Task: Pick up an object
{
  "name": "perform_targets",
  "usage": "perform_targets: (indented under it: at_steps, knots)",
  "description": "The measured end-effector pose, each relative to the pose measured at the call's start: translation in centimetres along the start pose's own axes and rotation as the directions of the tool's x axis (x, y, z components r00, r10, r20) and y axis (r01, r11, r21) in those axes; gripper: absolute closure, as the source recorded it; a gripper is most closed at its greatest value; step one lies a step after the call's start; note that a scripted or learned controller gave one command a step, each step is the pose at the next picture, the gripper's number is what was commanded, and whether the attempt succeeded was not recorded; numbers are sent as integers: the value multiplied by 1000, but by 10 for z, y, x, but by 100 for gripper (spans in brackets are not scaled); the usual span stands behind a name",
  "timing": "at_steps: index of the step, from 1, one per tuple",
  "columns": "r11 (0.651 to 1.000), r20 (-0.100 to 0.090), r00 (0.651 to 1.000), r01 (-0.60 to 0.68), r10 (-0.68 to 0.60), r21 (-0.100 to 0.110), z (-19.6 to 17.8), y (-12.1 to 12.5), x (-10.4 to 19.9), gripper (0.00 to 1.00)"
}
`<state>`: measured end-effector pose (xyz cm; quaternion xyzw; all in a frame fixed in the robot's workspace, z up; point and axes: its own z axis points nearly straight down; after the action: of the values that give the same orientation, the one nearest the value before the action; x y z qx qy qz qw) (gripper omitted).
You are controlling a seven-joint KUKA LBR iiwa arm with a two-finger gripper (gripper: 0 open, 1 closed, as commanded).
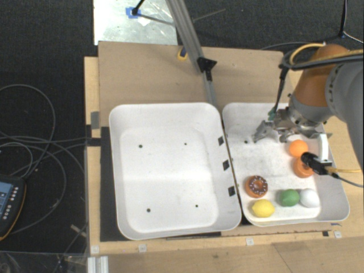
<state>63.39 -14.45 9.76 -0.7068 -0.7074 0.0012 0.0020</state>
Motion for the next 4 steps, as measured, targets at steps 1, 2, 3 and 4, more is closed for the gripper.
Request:
perform_targets:
  at_steps: [1,2,3,4]
  knots:
    - [1000,2,1000,0,1,-10,-15,3,-1,100]
    - [1000,3,1000,5,-5,-13,-76,8,7,100]
    - [1000,3,1000,2,-2,-12,-126,1,3,100]
    - [1000,3,1000,5,-4,-13,-179,3,3,100]
